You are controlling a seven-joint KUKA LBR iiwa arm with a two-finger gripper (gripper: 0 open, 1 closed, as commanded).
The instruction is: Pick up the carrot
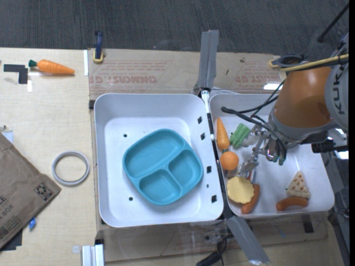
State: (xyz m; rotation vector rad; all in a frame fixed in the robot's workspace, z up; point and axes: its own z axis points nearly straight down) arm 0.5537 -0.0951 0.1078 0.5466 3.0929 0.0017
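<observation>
— Carrot (222,133) position, from the overhead camera?

— It lies in the right bin (319,206), hard against the left wall, pointing up and down the frame, with an orange ball (229,161) just below it and a green piece (239,134) beside it.

— And the gripper (250,165)?

— It hangs low over that bin, just right of the orange ball and above a yellow round piece (240,189). Whether the jaws are apart or closed I cannot tell, and nothing is seen held.

— Any writing?

— White letters "KU" on the arm (302,101) at the right edge. Red print on the cardboard (150,73) behind the bins reads upside down, something like "CHEMICALS". "BOX" shows on the brown carton (22,190) at lower left.

— Anything else?

— A blue divided plate (162,165) sits in the left bin (111,126). A second carrot (51,67) lies on the bench at upper left, and a grey ring (70,167) rests left of the bins.
</observation>
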